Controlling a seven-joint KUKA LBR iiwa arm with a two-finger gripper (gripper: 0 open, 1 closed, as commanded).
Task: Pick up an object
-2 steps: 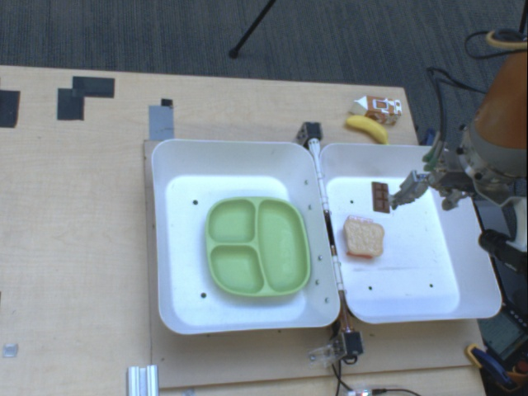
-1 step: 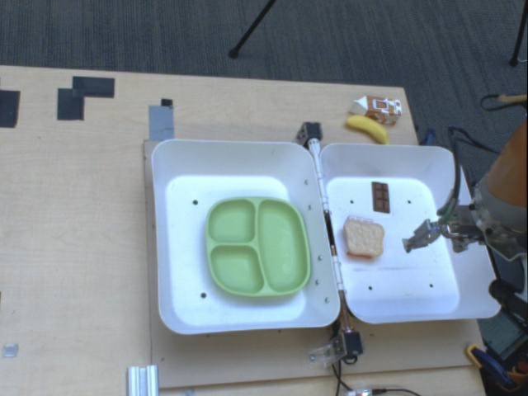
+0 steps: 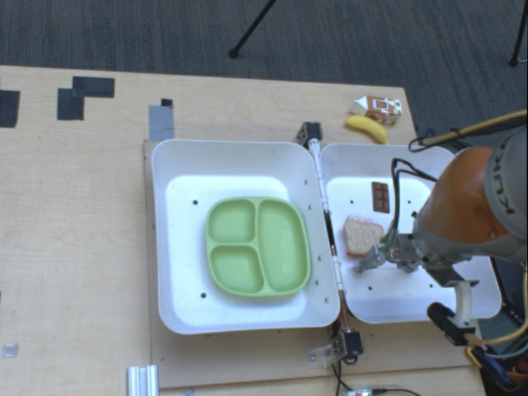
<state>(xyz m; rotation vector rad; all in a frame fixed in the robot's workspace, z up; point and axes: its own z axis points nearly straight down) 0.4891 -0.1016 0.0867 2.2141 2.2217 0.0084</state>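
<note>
Rounded orange band (image 3: pixel 462 200) above porous bread slice (image 3: pixel 362 235)

The arm (image 3: pixel 474 200) reaches in from the right (orange band uppermost), wrist bent downward. Its gripper (image 3: pixel 373 260) points left, held low.

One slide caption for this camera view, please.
Grey arm's gripper beside tan bread slice in right white bin; green divided plate left.

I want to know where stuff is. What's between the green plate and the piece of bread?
In the camera view, the two bins' touching rims lie between the green divided plate and the bread slice.
</note>
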